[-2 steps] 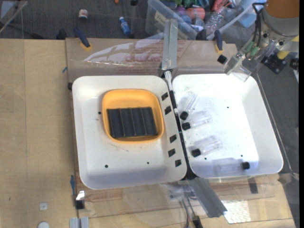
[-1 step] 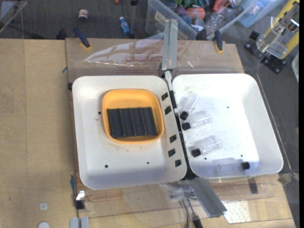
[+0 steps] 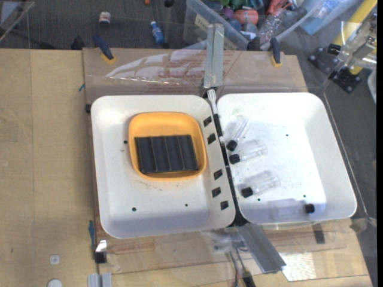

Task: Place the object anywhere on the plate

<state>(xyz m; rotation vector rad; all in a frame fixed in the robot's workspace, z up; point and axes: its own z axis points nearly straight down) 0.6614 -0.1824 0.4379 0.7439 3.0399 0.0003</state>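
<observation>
1. Gripper: whether it is released, clenched or grasping anything cannot be told from this view.
2. Left bin (image 3: 114,178): white and shallow, on the left half of the bench; an orange plate (image 3: 139,127) with rounded corners sits in it, slightly far of the bin's middle.
3. Dark ribbed block (image 3: 166,154): lies flat on the plate, covering most of its floor; its near edge comes close to the plate's near rim; orange shows all round it.
4. Black clips (image 3: 216,173): a row of them runs near to far along the seam where the two bins meet.
5. Right bin (image 3: 299,136): white, touching the left bin; clear vials (image 3: 261,183) with black caps lie on their sides in its left part, apart from one another; one more lies at the near edge, its cap pointing right.
6. Tub of coloured toys (image 3: 257,5): off the bench, far and to the right.
</observation>
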